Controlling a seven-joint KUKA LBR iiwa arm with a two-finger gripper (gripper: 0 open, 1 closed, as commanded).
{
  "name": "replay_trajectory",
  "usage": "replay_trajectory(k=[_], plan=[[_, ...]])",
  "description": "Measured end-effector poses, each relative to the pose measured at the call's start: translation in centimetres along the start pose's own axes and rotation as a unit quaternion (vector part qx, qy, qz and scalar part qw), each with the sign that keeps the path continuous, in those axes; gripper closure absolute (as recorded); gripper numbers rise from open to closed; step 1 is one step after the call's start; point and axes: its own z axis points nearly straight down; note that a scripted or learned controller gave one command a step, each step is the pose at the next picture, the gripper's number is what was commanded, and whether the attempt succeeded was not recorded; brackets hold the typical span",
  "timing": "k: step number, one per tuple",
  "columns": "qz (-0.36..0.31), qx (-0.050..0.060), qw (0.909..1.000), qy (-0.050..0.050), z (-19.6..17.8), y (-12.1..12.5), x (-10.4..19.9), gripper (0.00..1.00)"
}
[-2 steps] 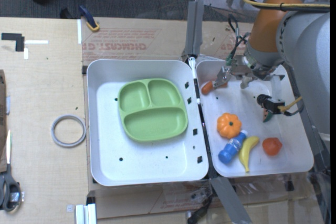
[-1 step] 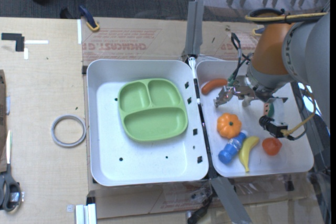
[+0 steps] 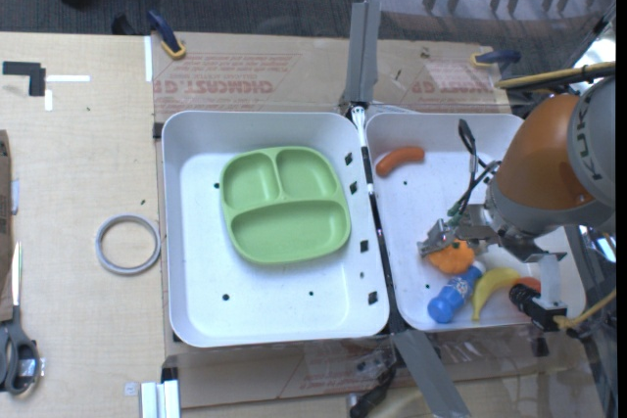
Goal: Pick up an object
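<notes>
On the cardboard sheet [image 3: 235, 73] behind the bins, red printed letters appear mirrored and I cannot read them surely. The arm [image 3: 549, 162] carries part of a name, "KU", on its grey shell.

The gripper [image 3: 449, 238] is low in the right bin [image 3: 411, 284], directly over an orange round object [image 3: 452, 258], which is about as wide as the gripper tip. I cannot tell how far the gripper is open, or if it grips anything.

Just beside the orange object lie a blue bottle [image 3: 451, 299] and a yellow banana [image 3: 493, 287], both near the bin's front wall. An orange sausage-shaped toy [image 3: 400, 159] lies apart, near the back wall, with bare floor around it.

The left bin [image 3: 196, 289] holds a green divided plate [image 3: 286, 204] with free room along the front. A tape ring [image 3: 127, 243] lies on the worktop [image 3: 69, 162].
</notes>
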Motion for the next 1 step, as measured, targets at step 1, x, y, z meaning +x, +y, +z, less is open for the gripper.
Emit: replay_trajectory(k=[1], plan=[[0.002, 0.001, 1.0000, 0.000, -0.82, -0.01, -0.03, 1.00]])
